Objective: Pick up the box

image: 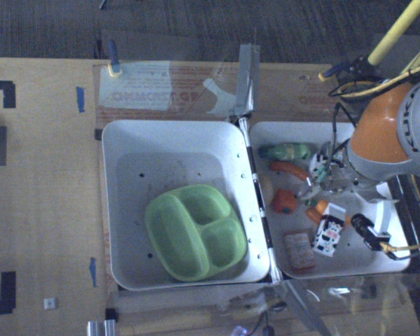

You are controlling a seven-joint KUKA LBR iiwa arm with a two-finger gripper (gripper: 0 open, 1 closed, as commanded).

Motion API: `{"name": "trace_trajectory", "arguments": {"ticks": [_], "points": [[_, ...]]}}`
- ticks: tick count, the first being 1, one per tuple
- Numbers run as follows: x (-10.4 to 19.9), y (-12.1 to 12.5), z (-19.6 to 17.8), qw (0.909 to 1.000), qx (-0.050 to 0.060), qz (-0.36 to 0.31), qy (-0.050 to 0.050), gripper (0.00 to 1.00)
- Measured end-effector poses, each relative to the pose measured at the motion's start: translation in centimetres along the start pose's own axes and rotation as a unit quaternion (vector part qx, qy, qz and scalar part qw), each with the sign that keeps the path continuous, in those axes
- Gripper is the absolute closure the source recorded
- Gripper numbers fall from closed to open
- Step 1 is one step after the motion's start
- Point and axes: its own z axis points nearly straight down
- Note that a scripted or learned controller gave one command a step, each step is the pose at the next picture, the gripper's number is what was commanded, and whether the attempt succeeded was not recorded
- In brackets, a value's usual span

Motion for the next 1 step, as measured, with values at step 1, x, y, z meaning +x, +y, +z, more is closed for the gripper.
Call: {"name": "trace_trajectory", "arguments": {"ticks": [1], "points": [[3.72, 2.98, 0.12, 0.9920, -0.001, -0.126, 0.000, 0.00]]}}
